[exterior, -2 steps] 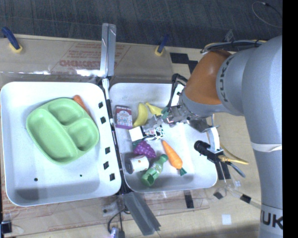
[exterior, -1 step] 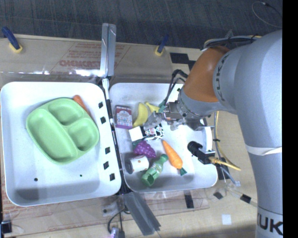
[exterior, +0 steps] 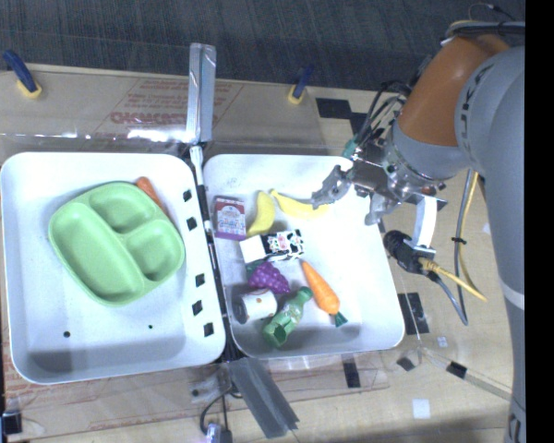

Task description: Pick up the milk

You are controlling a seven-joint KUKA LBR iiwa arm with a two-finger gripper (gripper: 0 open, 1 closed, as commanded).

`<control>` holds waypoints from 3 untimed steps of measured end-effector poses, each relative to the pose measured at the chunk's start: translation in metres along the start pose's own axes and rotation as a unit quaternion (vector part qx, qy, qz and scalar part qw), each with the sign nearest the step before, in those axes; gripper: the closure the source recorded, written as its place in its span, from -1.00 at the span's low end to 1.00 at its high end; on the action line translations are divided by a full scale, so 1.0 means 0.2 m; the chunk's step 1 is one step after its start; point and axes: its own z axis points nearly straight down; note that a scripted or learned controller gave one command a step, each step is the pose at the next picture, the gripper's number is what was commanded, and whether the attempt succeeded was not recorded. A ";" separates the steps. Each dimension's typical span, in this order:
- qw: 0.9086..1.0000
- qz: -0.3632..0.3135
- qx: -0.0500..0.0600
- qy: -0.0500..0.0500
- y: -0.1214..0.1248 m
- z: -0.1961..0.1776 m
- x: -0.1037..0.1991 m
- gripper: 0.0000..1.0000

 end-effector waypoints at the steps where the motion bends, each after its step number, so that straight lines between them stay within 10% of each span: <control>1: 0.998 -0.055 0.000 0.000 0.29 -0.51 0.12 -1.00; 2: 0.999 -0.046 0.001 0.000 0.25 -0.01 -0.06 -1.00; 3: 0.999 -0.033 0.001 0.000 0.29 0.06 0.01 -1.00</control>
